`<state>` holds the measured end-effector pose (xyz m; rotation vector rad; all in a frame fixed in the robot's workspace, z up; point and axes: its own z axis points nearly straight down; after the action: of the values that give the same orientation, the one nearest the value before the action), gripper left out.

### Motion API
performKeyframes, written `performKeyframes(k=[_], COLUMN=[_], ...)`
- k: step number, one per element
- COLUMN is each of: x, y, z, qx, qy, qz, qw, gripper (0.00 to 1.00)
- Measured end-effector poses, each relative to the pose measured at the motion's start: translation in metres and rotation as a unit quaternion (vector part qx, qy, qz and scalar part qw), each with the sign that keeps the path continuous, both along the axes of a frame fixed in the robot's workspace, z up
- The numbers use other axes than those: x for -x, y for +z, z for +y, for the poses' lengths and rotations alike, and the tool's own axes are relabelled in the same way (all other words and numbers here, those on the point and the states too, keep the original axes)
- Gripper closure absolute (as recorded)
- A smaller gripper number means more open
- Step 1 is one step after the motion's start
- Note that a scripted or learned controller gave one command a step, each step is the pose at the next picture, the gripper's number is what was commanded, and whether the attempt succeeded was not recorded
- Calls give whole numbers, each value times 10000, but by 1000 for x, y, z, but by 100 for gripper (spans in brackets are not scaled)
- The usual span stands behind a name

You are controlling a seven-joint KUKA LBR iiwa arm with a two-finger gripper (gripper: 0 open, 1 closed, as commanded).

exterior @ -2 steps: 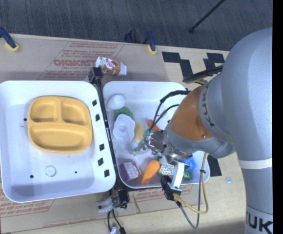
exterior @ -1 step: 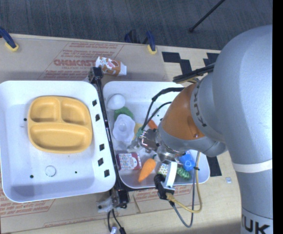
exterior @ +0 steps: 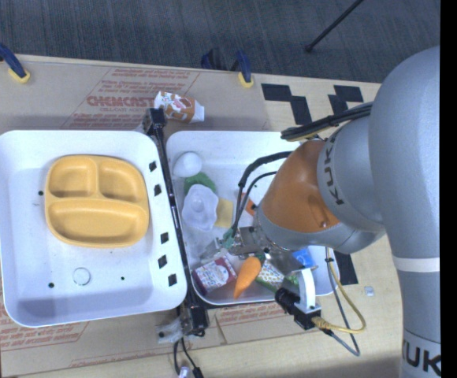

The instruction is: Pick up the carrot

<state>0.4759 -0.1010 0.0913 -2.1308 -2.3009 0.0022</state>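
Note:
The orange carrot (exterior: 247, 276) lies tilted near the front edge of the right bin (exterior: 236, 144), its thick end pointing up toward the arm. My gripper (exterior: 248, 252) sits directly over that upper end, mostly hidden under the orange wrist band. Whether the carrot is between its fingers cannot be made out.
Around the carrot lie a red packet (exterior: 213, 275), a patterned packet (exterior: 272, 274) and a blue item (exterior: 303, 257). Further back are a clear plastic piece (exterior: 199, 209), a green item (exterior: 201, 183) and a white ball (exterior: 187, 164). The left bin (exterior: 16, 235) holds a yellow divided plate (exterior: 97, 199).

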Motion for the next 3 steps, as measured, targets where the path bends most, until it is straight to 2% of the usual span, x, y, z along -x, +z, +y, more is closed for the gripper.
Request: performKeyframes(k=[1,2,3], x=[0,0,-1], y=[10,10,19], z=[0,0,1], qx=[-6,-6,-12], qy=[20,22,42], qz=[8,7,18], qw=[10000,10000,10000], gripper=[100,0,100])
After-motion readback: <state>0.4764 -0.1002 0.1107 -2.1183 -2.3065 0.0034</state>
